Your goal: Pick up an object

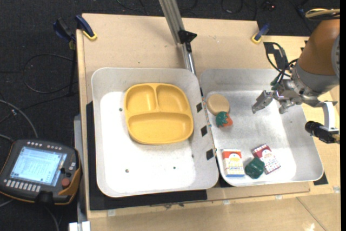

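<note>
Fingers spread wide, holding nothing, right of the tan disc: a light, stiff thing; grip across its edges.

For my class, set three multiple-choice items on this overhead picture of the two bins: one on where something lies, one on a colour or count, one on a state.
1. Where does the yellow divided plate lie?
A. In the left bin
B. In the right bin
C. On the bench outside both bins

2. How many compartments does the plate have?
A. Two
B. Three
C. Five

3. What is the gripper doing?
A. Clamping the small white box
B. Lifting the plate
C. Hovering with fingers spread and nothing between them

Answers:
1 A: the plate sits in the bin on the picture's left.
2 B: two small sections at the back and one wide section in front.
3 C: the fingers stand apart above bare bin floor, away from the box, the dark green object and the tan round object.
</note>
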Tool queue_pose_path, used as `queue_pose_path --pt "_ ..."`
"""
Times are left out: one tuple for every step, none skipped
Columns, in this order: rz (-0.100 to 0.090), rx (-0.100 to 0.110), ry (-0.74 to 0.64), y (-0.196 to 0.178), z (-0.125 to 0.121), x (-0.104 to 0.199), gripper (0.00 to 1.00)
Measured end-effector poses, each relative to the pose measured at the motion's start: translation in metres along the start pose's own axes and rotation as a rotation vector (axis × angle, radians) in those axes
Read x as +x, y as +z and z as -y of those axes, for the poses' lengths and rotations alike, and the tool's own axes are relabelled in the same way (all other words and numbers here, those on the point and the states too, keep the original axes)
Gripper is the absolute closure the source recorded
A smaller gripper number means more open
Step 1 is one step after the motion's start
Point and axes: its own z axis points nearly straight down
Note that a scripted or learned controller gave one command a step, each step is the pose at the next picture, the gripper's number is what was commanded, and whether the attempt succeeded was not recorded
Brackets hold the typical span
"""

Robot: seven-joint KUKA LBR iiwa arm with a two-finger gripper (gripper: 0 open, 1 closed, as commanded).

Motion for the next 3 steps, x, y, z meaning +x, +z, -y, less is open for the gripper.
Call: queue_pose_path --pt "0.001 -0.004 -0.001 0.053 0.000 0.001 0.00" --pt "0.002 -0.009 0.000 0.040 -0.001 0.001 1.00" --pt "0.003 -0.013 -0.003 -0.022 -0.002 0.007 1.00"
